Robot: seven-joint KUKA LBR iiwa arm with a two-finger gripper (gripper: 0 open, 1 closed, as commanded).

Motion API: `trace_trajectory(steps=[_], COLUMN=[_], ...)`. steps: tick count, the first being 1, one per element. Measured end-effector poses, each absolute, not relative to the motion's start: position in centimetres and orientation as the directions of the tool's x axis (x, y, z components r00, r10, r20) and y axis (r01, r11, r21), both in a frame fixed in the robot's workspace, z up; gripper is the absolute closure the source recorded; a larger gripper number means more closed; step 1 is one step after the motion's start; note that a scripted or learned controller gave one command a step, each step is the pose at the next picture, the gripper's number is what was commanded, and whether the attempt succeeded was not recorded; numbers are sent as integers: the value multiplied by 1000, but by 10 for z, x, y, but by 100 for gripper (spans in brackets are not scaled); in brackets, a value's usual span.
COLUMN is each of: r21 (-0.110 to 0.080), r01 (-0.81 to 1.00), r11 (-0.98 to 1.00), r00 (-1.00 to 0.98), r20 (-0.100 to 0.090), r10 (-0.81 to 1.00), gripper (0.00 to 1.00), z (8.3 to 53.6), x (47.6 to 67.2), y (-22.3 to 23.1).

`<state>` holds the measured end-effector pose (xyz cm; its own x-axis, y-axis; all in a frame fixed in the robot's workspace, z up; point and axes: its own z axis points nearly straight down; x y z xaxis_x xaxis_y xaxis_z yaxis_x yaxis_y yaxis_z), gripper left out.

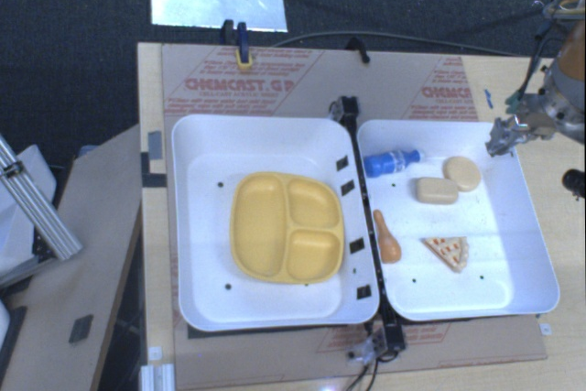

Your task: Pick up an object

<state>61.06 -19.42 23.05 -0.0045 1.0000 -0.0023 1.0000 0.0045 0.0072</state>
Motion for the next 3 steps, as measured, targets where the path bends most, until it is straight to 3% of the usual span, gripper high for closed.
trace_trajectory(steps=[2, 3], r21=[1, 2], r01=[1000, 1000], r11=[10, 9], r00=[-10, -9], r20=[2, 2], r10=[1000, 1000], gripper=[100, 100], z=[229, 224], x=[594, 597], y=[-86, -39])
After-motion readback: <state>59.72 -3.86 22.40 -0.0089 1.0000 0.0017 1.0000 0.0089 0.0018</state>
